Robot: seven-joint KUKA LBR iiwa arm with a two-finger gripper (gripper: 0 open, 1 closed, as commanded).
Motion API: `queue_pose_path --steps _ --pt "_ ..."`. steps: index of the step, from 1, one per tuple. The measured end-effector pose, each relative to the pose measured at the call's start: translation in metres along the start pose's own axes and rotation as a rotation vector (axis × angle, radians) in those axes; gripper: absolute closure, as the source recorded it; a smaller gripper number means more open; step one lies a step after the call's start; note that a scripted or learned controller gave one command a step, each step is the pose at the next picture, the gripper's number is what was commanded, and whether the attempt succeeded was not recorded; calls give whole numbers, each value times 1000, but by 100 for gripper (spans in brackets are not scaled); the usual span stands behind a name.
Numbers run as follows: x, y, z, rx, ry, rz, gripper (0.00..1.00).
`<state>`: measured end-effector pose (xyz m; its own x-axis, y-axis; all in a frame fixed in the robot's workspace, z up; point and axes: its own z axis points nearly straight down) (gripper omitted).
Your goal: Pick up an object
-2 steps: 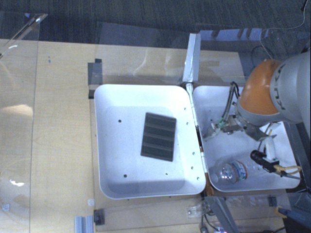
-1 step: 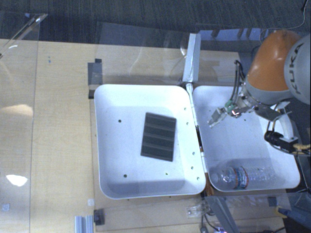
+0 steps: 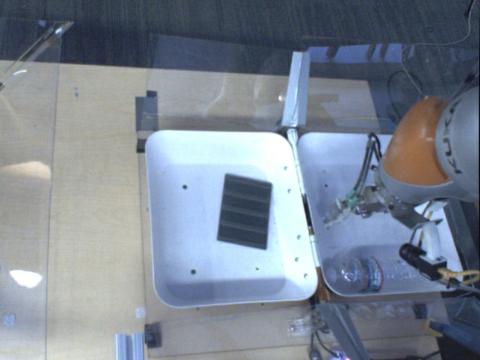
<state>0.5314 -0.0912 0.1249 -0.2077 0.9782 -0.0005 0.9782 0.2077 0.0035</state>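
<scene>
A: Where is the gripper [image 3: 339,210]?

B: It hangs over the right bin [image 3: 330,172], under the arm's orange band [image 3: 416,145]. If it is wide or narrow, one cannot tell.

A: What lies near it?

B: A clear plastic bottle [image 3: 360,273] rests on its side at the right bin's near edge. A dark ribbed pad [image 3: 245,211] lies flat in the left bin [image 3: 172,163].

One fixed camera looks down at a slant from above the bench [image 3: 75,201], taking in both white bins [image 3: 161,201] whole.
</scene>
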Motion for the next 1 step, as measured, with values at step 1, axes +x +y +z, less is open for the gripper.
queue_pose_path --steps 1 --pt "-36 -4 -38 -1 -1 103 0"
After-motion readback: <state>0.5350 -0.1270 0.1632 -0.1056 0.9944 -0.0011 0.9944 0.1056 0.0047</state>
